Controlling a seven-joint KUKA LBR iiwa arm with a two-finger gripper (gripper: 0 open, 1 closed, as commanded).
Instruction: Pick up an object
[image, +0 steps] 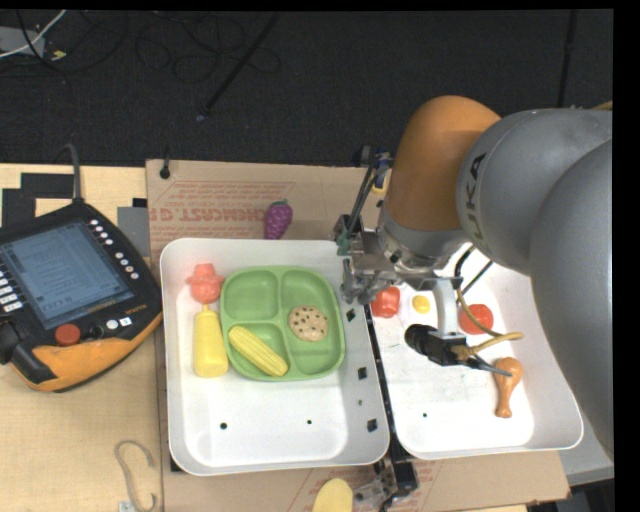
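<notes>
Toys crowd the right bin's (560, 420) far edge under the gripper (362, 272); I cannot tell its grip.

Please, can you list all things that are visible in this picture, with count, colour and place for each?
bins: 2, white, side by side on bench
plate: 1, green, left bin
cookie: 1, tan, on plate
corn: 1, yellow, on plate
bottle: 1, yellow, left of plate
drumstick: 1, brown, right bin
tomato: 1, red, right bin
grapes: 1, purple, behind left bin
pendant: 1, orange and black, far left
arm: 1, grey and orange, from right
claw: 1, dark, over the bins' shared edge
</notes>
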